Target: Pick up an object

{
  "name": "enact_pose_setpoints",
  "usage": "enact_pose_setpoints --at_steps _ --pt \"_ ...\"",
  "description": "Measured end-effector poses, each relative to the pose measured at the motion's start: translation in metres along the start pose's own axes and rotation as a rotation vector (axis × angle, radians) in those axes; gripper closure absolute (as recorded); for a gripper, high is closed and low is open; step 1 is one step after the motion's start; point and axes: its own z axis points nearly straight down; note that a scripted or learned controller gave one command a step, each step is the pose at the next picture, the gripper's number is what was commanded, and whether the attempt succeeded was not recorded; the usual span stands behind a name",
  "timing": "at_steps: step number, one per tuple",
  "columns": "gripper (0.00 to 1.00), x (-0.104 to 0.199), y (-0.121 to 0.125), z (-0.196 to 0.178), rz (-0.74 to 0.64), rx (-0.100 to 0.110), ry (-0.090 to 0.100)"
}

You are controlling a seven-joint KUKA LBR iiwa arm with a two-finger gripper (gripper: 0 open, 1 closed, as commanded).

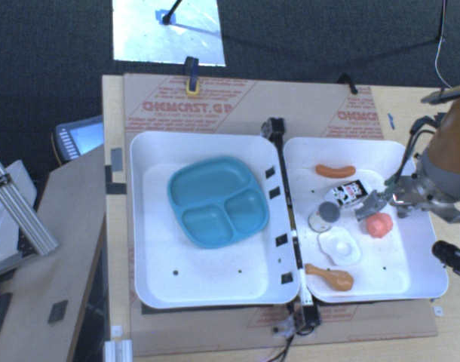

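Note:
The right bin (pixel 422 277) holds several toy foods. An orange sausage (pixel 335 170) lies at the back, and a black-and-white carton (pixel 349 193) sits below it. A grey round piece (pixel 324 216) lies left of centre, with a fried egg (pixel 340 247) in front of it. Near the front lies a brown drumstick (pixel 332 277). A pink-red lump (pixel 378 225) rests at the right of the group. My gripper (pixel 381 204) hangs low over the bin, just above the pink-red lump and right of the carton. The arm (pixel 445 157) reaches in from the right.
The left bin (pixel 151 277) bears a blue three-compartment plate (pixel 217 200). A black divider strip (pixel 285 217) runs between the bins. A yellow clamp (pixel 192 81) sits at the board's back edge, under a shiny sheet (pixel 166 21).

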Motion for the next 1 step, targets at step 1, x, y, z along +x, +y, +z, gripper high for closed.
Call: enact_pose_setpoints --at_steps 1 --pt "0.0 -0.0031 0.0027 0.0428 0.001 0.001 0.0"
